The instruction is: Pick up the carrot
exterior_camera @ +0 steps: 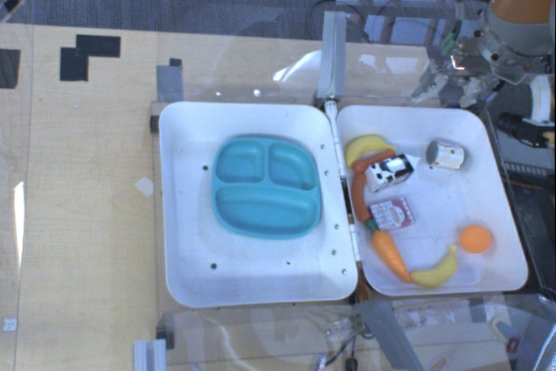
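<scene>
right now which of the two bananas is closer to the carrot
The banana at the near edge of the right bin; its end touches the carrot tip. The other banana lies up at the bin's far left, beyond the hot dog.

A blue divided plate (266, 187) lies in the left bin (187, 274). Right of it (in the neighbouring bin (499, 178)): bananas (437, 268), an orange (475, 239), a small can (446, 155).

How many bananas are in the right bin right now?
2. One banana lies at the right bin's far left, by the divider. The other banana lies along the near edge, touching the carrot tip. Clutter could hide more.
</scene>
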